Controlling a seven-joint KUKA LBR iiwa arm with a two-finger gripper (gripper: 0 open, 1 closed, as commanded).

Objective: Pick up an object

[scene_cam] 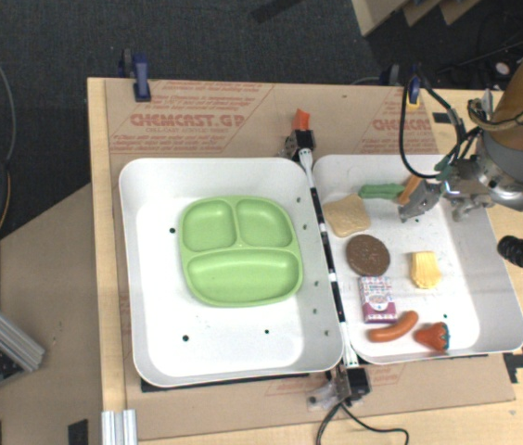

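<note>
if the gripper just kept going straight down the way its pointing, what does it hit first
Most likely the orange carrot end of the green-topped piece at the back of the right bin, just under the gripper. Height is hard to judge from this slanted view, so it could land on bare bin floor beside it instead.

Grey metal robot arm [512, 160] with a rounded orange band above the wrist, black cables looped along its side, a small green patch by the wrist, and a grey two-finger metal gripper [416, 204] with dark fingertips.
</note>
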